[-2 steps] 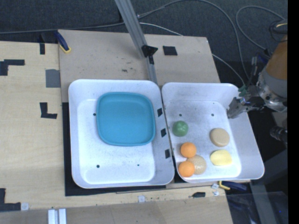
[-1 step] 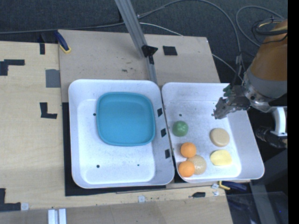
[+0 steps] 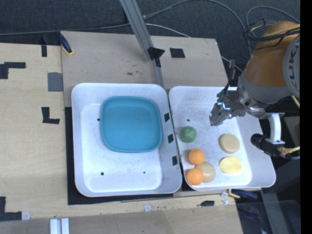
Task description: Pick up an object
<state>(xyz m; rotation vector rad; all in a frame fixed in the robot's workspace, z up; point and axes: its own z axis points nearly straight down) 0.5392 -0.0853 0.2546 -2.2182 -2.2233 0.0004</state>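
Above the right bin [image 3: 253,179], the claw [image 3: 220,115] hangs over bare white floor near the bin's upper middle, its dark tip pointing down; whether its fingers are spread or closed cannot be told from this angle, and nothing is seen gripped in them. Nearest pickings lie below it: a tan round piece [image 3: 229,143] at about five o'clock and a green ball [image 3: 188,134] at about eight o'clock, each a short reach away. Farther toward six o'clock sit a yellow lump [image 3: 230,165], an orange ball [image 3: 196,156], a second orange ball [image 3: 194,176] and a beige ball [image 3: 206,172] touching it. At nine o'clock, the left bin [image 3: 87,145] holds a blue plate [image 3: 130,124], well apart from the claw.
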